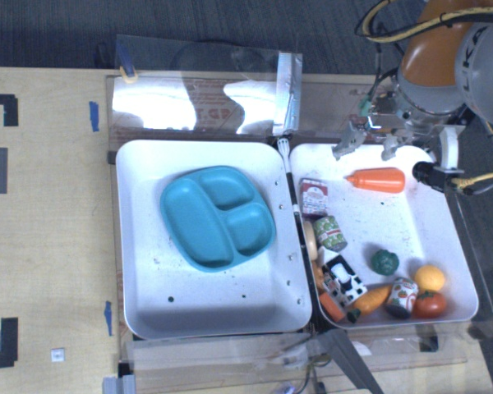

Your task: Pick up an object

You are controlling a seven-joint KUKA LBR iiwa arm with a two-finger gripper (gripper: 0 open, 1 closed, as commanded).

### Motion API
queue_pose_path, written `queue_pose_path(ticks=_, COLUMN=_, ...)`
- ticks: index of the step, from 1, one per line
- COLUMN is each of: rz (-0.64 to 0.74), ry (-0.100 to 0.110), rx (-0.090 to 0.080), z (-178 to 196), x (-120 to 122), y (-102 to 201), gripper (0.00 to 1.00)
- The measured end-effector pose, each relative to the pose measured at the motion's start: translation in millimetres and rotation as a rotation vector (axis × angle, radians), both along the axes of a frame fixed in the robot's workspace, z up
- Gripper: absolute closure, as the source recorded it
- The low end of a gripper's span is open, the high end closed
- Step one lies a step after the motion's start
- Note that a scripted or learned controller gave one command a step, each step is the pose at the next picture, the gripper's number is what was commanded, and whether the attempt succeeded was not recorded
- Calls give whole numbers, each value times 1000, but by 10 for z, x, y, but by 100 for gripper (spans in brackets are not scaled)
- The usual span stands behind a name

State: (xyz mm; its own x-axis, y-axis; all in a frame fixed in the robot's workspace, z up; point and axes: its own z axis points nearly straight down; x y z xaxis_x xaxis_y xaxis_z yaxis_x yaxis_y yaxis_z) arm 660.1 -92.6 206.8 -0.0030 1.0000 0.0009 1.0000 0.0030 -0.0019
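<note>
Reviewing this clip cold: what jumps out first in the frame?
The bright blue divided plate lying alone in the left bin stands out most. Next is the orange carrot at the far end of the right bin, just below the gripper, with small toys clustered along the near edge.

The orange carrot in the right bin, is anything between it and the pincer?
Nothing visible does. The pincer hangs above the far end of the right bin, and the orange carrot lies bare just below it, apart from the other items.
</note>
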Motion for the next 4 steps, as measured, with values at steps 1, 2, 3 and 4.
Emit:
queue_pose_path(ticks=1, rz=-79, ry=-1, rx=-2, z=-726, x=62, y=-751, gripper=0)
queue_pose_path(ticks=2, rz=-36, ry=-9, rx=7, z=-1132, x=120, y=-972, gripper=0)
queue_pose_path(ticks=3, rz=-4, ry=-6, rx=-2, z=-681, x=-677, y=-1060, gripper=0)
queue_pose_path(ticks=4, rz=158, ry=-6, rx=-1, z=-1206, x=-1141, y=-772, gripper=0)
